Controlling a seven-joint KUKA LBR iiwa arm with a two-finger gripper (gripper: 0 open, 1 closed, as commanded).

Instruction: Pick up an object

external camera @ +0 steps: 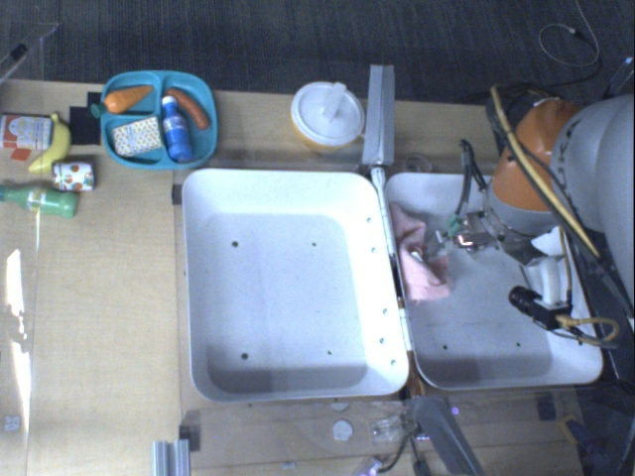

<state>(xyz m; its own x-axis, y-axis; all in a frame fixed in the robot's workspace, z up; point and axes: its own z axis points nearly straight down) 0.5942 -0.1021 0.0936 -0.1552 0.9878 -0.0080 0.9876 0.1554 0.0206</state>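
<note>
A crumpled pink cloth [419, 262] lies in the right bin [496, 350], against its left wall. My gripper [435, 253] reaches in from the right and hangs low over the cloth's right edge, touching or just above it. The grey arm with its orange band [536, 147] fills the bin's upper right. Part of the cloth is hidden under the gripper.
The left bin [288, 286] sits beside the right one. On the bench behind are a blue divided plate [159, 119] of toy food and a white lidded tub [327, 115]. A banana [52, 145], a small can [73, 176] and a green bottle [40, 200] lie far left.
</note>
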